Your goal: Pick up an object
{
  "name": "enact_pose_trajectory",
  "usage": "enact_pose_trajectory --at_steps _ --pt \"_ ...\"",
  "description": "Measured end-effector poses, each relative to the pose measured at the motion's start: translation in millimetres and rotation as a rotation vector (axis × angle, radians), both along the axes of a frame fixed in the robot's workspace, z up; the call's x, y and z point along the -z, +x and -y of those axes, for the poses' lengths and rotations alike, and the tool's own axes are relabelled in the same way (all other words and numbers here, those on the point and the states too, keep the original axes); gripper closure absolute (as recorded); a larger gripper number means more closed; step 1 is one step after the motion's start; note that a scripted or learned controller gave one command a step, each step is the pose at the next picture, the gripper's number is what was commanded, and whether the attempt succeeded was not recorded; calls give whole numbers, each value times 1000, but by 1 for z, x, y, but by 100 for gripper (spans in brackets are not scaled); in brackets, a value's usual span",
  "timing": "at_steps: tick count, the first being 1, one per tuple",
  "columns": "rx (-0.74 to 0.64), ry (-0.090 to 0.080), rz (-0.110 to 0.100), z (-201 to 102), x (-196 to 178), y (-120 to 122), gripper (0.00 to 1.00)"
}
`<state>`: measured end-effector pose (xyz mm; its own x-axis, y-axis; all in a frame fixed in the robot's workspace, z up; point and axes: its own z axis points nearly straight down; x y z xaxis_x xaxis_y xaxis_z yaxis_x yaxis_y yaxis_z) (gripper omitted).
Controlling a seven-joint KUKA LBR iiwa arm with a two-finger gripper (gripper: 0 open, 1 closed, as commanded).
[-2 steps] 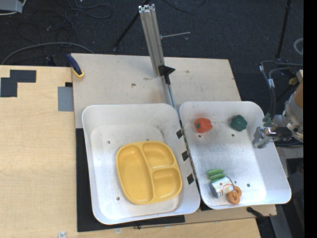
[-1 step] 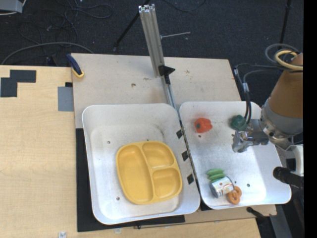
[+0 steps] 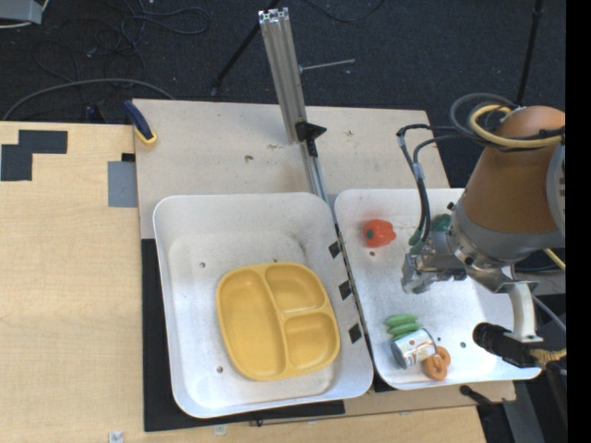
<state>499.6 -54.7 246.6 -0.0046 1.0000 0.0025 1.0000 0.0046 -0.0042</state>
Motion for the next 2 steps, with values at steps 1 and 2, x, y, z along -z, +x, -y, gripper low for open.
enact_pose_trajectory --at_steps 1,2 --pt "-1 0 2 -52 -5 2 100" --pt "0 -1 -1 -106 3 -10 100"
